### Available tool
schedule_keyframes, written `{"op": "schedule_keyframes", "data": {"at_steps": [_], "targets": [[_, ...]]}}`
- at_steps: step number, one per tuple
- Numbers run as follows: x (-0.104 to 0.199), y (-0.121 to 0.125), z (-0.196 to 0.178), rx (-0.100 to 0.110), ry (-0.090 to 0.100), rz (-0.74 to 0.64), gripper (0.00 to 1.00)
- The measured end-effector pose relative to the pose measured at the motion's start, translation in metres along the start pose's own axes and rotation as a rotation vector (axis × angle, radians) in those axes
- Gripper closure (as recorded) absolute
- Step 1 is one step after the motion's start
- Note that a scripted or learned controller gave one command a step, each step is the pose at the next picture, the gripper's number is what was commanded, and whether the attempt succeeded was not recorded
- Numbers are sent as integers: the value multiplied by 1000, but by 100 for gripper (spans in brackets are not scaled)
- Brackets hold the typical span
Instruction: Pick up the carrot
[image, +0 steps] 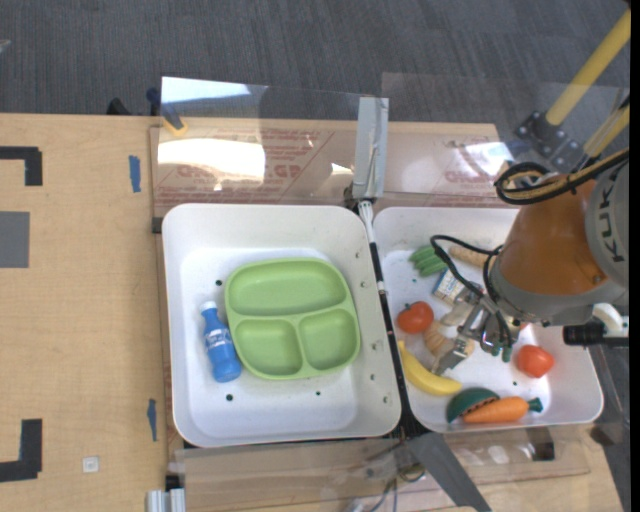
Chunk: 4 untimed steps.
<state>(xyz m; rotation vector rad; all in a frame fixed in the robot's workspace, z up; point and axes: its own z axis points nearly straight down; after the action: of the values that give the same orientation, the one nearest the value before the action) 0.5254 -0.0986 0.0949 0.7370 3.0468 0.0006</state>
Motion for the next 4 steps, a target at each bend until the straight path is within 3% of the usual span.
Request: {"op": "schedule_keyframes", "data": {"at_steps": [1, 2, 3, 4], "targets": [[34, -22, 4, -5, -11, -34, 0], [35, -15, 4, -5, -8, 298, 0], [6, -1, 4, -4, -3, 548, 0], [3, 0, -7, -8, -14, 546, 100]]}}
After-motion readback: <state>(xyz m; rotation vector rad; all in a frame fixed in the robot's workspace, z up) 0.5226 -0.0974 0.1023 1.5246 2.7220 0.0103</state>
